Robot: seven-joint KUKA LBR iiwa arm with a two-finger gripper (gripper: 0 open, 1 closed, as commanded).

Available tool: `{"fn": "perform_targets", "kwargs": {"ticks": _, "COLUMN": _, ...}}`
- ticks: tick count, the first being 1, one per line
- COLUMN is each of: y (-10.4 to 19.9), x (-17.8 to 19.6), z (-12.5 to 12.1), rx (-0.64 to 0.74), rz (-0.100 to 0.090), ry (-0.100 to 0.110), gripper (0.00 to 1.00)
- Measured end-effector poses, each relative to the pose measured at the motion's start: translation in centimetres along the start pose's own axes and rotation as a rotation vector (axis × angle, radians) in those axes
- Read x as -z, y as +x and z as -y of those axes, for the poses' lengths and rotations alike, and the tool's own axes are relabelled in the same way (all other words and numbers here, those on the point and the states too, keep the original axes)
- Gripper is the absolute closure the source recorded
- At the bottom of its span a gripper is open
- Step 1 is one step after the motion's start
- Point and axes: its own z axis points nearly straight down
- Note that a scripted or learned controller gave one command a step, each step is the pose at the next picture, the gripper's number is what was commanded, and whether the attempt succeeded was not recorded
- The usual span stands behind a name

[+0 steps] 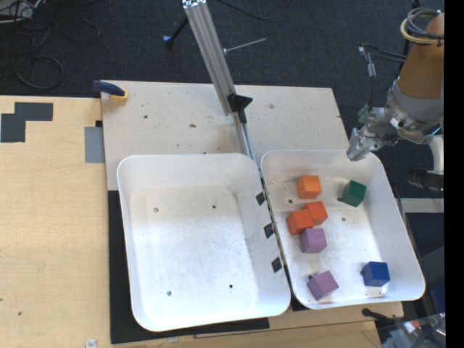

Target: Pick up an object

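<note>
Blocks crowd the right bin (pixel 406 220): an orange cube (pixel 309 186), a green cube (pixel 354 193), an orange pair (pixel 306 217) touching a purple cube (pixel 313 239), another purple cube (pixel 322 284), a blue cube (pixel 375 273). The gripper (pixel 358 148) hangs over the bin's far rim, carrying nothing; whether it is wide or narrow I cannot tell. Nearest is green, standing apart from its neighbours. Best bet: centre above it, square to its faces, then drop straight, avoiding the clustered orange and purple.
</note>
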Motion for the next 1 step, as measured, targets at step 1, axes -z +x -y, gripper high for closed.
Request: {"fn": "perform_targets", "kwargs": {"ticks": 1, "y": -0.12, "x": 2.89, "z": -0.06, "rx": 0.0, "rz": -0.001, "ry": 0.003, "gripper": 1.0}}
